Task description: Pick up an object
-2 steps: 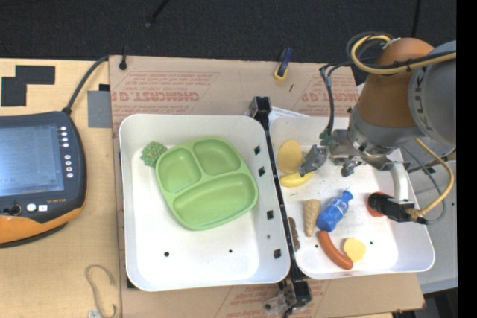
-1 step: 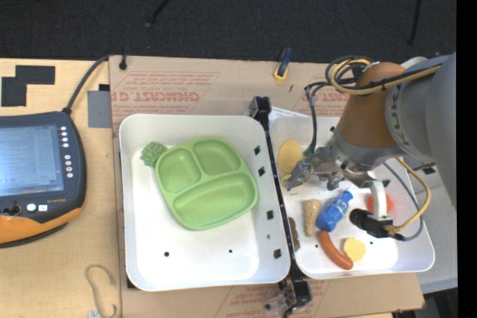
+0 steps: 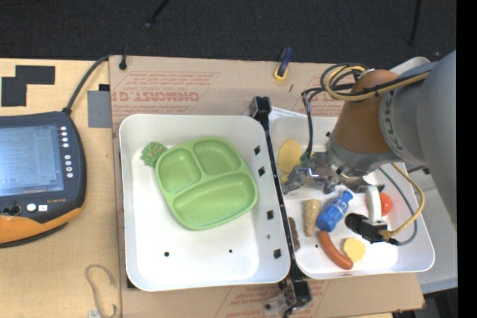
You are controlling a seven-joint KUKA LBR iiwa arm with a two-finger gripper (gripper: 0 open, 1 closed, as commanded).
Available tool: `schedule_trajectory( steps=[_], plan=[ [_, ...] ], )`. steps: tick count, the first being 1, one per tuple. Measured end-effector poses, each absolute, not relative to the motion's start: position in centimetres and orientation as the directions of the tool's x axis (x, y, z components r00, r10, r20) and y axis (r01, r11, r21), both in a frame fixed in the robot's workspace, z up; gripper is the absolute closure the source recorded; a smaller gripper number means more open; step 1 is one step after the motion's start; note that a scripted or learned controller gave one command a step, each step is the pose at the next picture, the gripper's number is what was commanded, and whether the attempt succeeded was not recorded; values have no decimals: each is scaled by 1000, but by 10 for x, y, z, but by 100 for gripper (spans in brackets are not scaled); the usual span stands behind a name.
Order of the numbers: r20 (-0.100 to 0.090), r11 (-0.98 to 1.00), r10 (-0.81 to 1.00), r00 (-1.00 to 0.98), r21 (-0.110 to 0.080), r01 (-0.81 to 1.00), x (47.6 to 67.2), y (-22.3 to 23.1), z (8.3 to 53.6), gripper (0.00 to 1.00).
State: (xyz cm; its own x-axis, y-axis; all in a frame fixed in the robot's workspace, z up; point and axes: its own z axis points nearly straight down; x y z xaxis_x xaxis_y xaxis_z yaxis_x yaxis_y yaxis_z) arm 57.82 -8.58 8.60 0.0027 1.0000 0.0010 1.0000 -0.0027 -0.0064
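My gripper [image 3: 299, 179] hangs low over the left part of the right bin [image 3: 417, 257], just below a yellow rounded piece [image 3: 288, 153]. Nothing shows between its tips. Close under it lie a small beige item [image 3: 311, 211] and a blue bottle [image 3: 333, 211]. Nearer the front of that bin are a red sausage [image 3: 335, 249] and a yellow chunk [image 3: 355, 249]. A red and white item [image 3: 380, 201] sits to the right, partly behind the arm.
The left bin [image 3: 141, 234] holds a green divided tray [image 3: 207, 182] with a small green leafy piece [image 3: 153, 153] at its upper left corner. A tablet [image 3: 37, 160] lies on the bench to the left. A black divider [image 3: 272, 190] separates the bins.
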Motion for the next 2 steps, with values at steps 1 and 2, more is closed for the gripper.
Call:
schedule_trajectory(
  steps=[1, 2],
  plan=[
    [1, -9, 1000, 9, -7, 1000, 578, -88, 97, 100],
    [0, 0, 1000, 0, 0, 1000, 586, -90, 155, 100]
  ],
)
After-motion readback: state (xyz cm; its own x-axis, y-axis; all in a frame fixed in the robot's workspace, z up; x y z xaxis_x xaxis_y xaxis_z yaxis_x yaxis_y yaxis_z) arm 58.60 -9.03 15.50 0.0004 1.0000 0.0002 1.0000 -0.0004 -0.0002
